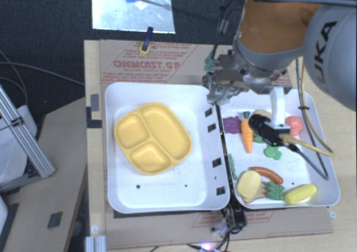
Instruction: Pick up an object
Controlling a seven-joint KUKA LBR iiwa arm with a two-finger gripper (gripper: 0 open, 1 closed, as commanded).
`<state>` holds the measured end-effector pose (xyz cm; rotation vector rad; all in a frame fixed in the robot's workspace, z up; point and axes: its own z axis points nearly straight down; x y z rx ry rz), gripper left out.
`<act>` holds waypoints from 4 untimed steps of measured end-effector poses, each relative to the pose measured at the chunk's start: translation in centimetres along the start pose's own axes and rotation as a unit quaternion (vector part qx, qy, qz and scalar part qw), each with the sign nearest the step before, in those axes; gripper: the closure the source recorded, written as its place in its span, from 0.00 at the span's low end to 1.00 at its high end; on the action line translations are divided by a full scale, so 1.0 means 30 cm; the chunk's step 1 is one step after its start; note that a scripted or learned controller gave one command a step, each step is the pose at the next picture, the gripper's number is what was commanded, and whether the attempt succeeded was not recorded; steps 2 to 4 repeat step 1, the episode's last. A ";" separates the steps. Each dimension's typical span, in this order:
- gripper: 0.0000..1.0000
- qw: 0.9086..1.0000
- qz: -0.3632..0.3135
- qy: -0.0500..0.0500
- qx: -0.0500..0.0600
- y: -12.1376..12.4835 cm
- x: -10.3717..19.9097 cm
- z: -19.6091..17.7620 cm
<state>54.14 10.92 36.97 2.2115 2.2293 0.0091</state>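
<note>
My gripper (218, 96) hangs over the far left corner of the right bin (329, 187), close to the wall between the two bins. Nothing shows in its grasp. Just in front of it lie purple grapes (230, 124) and an orange carrot (246, 135). Further right a pink toy (295, 125) and a green leafy piece (273, 153) rest on the bin floor. Near the front edge are a red sausage (267, 174), a pale yellow potato-like piece (249, 184), a green broccoli (275, 191) and a yellow corn cob (300, 193).
The left bin (114, 195) holds a yellow divided plate (153, 137). The big grey and orange arm covers the far right of the bench. A shiny sheet (133, 0) and a small blue and yellow tool (146, 40) lie beyond the bins.
</note>
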 end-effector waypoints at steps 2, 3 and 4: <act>1.00 1.000 -0.001 0.000 0.001 -0.188 0.215 -0.140; 1.00 1.000 -0.001 0.000 0.001 -0.188 0.215 -0.140; 1.00 1.000 -0.001 0.000 0.001 -0.188 0.215 -0.140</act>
